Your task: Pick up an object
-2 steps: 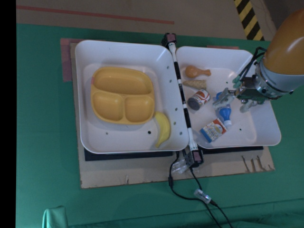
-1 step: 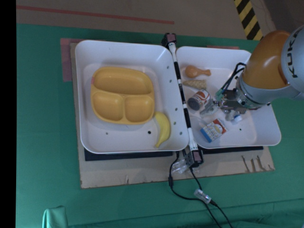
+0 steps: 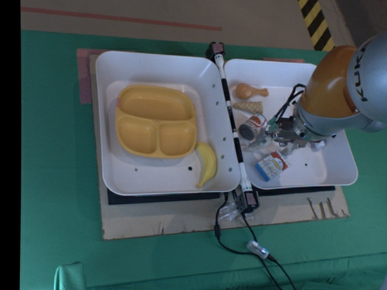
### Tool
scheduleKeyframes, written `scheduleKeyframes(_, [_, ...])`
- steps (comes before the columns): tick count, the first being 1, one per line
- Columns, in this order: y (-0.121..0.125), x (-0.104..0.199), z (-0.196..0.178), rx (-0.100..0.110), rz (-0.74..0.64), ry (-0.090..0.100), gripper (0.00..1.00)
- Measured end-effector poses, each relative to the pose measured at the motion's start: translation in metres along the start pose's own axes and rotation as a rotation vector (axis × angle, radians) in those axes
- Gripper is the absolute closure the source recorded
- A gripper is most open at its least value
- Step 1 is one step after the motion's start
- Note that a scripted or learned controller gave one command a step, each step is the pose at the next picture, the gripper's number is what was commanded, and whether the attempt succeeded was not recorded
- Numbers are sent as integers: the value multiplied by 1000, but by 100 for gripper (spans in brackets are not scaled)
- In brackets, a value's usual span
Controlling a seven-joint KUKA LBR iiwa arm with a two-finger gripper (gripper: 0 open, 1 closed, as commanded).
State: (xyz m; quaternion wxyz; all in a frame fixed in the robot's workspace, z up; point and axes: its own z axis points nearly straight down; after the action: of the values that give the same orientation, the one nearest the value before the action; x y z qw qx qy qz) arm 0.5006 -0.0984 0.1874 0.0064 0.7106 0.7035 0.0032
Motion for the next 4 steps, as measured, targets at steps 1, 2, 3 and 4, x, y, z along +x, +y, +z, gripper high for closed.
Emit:
scheduleKeyframes(1, [0, 0, 0, -1, -1, 0, 0])
scheduleKeyframes(2, [4, -3, -14, -16, 5, -6, 100])
scheduleKeyframes(3, [76, 5, -96, 2, -5, 0, 100])
scheduleKeyframes(4, [76, 5, -96, 3, -5, 0, 0])
